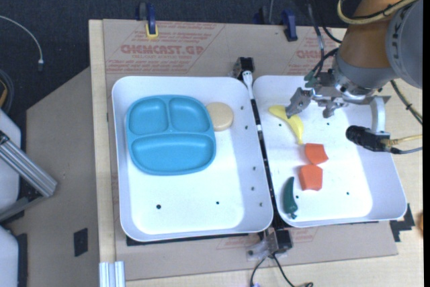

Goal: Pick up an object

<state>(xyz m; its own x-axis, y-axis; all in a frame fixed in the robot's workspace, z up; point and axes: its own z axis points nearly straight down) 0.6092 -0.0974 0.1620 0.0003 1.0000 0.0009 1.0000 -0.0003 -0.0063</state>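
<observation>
**Tool open above the banana**

Your tool (pixel 313 103) hangs over the top of the right bin (pixel 383 198), and its two fingers are spread apart with nothing between them. The yellow banana (pixel 289 121) lies just beside the left finger. Below it sit two orange blocks (pixel 313 165), one near the other. A green pickle (pixel 289 197) lies by the bin's left wall. In the left bin (pixel 195 212) you see a blue plate (pixel 171 133) with a round cookie (pixel 220 115) touching it.
</observation>
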